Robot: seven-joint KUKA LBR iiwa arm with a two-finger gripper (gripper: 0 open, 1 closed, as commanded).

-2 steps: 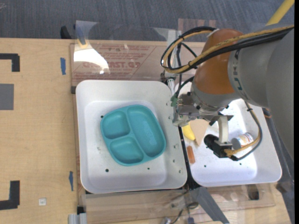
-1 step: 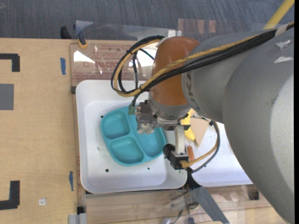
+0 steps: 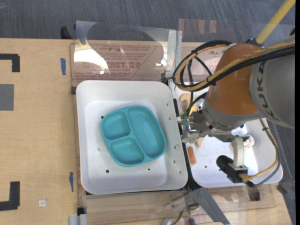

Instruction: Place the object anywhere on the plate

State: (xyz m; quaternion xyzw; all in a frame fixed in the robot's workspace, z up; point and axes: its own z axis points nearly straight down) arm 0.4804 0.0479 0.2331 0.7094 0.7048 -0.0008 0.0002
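arm (image 3: 234, 86) hiding right bin (image 3: 262, 165), claw unseen

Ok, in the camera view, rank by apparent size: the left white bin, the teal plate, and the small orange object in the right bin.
Largest to smallest:
1. left white bin
2. teal plate
3. small orange object

- Two bins are set side by side on the bench (image 3: 33, 139): left bin (image 3: 86, 97), right bin (image 3: 267, 172).
- A three-compartment plate (image 3: 133, 136) is placed inside the left bin, near its middle.
- The arm (image 3: 234, 86) is positioned over the right bin.
- A small object (image 3: 191, 154) is found in the right bin, just beside its left wall.
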